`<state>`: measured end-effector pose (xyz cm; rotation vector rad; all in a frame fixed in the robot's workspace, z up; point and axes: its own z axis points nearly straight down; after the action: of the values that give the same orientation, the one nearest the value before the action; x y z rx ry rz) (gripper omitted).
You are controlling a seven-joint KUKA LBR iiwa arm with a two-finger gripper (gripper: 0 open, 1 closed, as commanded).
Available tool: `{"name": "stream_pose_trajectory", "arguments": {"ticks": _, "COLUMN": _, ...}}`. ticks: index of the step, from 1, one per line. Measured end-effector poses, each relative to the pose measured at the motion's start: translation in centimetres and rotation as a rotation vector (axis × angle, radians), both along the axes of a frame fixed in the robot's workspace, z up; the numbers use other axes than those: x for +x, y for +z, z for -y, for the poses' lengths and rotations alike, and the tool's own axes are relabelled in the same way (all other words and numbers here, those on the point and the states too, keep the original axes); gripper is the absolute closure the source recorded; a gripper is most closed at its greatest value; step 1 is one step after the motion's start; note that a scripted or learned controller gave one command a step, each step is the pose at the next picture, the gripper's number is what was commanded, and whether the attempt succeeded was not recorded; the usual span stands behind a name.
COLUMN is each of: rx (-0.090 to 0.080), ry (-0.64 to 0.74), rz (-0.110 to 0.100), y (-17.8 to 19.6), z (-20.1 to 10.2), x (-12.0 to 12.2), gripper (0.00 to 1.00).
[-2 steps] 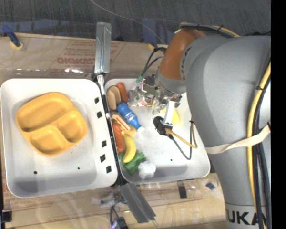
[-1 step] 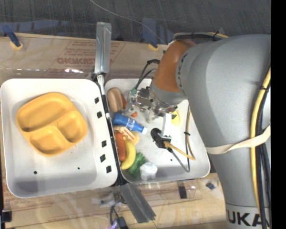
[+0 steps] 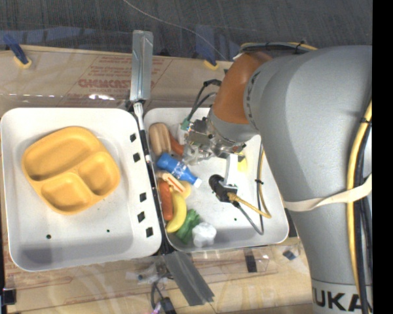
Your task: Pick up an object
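My gripper (image 3: 194, 146) reaches down into the right bin (image 3: 272, 222) near its far left part, under the grey arm and its orange band. A tan bread roll (image 3: 159, 137) lies just left of it, with a small red piece (image 3: 176, 147) between the two. A blue and white bottle-like toy (image 3: 177, 169) lies just in front of the gripper. A yellow banana (image 3: 177, 212), an orange-red carrot-like piece (image 3: 165, 200), a green item (image 3: 187, 220) and a white lump (image 3: 204, 233) are piled along the bin's near left side. Nothing visibly hangs from the gripper.
The left bin (image 3: 26, 250) holds a yellow divided plate (image 3: 71, 168). A grey divider bar (image 3: 141, 67) runs up between the bins. The arm's large grey body covers the right bin's right side. The bin's white floor shows at its near right.
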<state>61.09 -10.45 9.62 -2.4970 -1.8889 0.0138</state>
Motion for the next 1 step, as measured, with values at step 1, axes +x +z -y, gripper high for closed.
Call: {"name": "stream_pose_trajectory", "arguments": {"ticks": 1, "rx": -0.006, "ry": -0.475, "rz": 0.008, "y": 9.48, "z": -1.76, "x": -7.28, "gripper": 1.0}}
